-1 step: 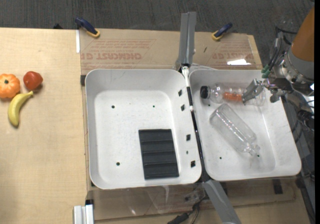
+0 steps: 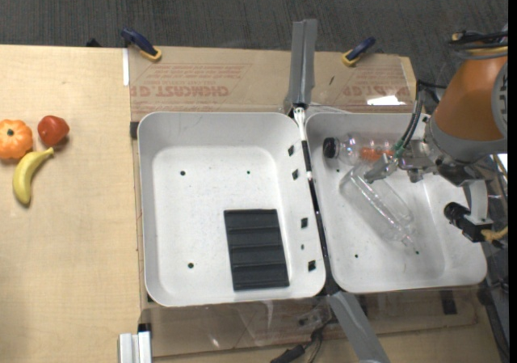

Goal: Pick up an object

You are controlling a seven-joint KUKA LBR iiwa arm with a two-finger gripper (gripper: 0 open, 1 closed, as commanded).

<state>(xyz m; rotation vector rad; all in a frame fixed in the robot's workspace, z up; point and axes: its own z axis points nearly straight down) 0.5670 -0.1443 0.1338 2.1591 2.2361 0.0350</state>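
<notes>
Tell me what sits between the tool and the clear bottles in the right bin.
Nothing visible does. The tool hangs over the right bin, right at the clear bottle with the black cap. A second clear bottle lies just below it, uncovered. The black ridged block lies apart in the left bin.

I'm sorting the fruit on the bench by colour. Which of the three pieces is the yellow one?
The banana, the curved piece lying lowest in the group. The tomato above it is red, and the round fruit at the left edge is orange.

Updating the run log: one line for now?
arm: over right bin | clear bottles: in it | black block: left bin
</notes>
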